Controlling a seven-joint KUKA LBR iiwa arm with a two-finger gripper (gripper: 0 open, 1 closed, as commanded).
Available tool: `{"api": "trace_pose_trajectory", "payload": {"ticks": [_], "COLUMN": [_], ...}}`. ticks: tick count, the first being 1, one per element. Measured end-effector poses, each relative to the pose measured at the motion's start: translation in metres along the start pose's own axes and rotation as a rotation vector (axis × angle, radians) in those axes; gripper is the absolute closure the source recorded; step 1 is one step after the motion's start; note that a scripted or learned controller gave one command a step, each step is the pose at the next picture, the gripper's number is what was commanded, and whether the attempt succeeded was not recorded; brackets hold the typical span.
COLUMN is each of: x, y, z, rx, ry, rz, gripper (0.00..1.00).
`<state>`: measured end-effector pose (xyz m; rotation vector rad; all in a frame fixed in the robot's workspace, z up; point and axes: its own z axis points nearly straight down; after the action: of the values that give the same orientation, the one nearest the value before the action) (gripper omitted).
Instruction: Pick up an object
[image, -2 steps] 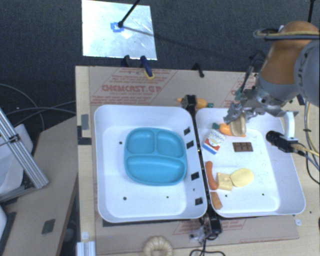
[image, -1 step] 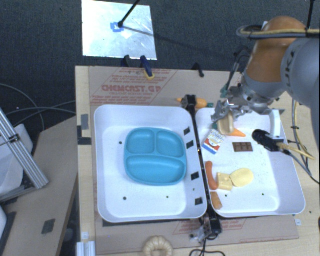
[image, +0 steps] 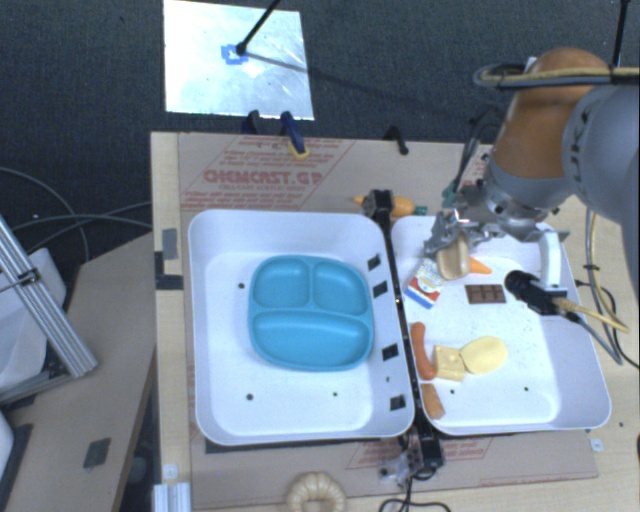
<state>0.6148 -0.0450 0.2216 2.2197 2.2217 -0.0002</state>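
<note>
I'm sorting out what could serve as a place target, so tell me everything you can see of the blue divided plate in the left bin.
The light blue divided plastic plate lies flat, right side up, near the middle of the shallow white left bin. It is a rounded rectangle with three recessed compartments: two smaller ones along the far side and one long one along the near side, split by raised ridges. The surface looks smooth and matte. It rests on the bin floor, with nothing visible in its compartments.

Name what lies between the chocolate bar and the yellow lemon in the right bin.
Nothing: in the camera view, bare white bin floor separates the chocolate bar from the lemon.
</note>
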Motion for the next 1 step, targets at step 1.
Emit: {"api": "trace_pose_trajectory", "payload": {"ticks": [1], "x": [0.0084], "y": [0.0062], "z": [-0.0026], "rx": [-0.002], "ry": [0.001], "rz": [-0.005], "gripper": [1.0]}}
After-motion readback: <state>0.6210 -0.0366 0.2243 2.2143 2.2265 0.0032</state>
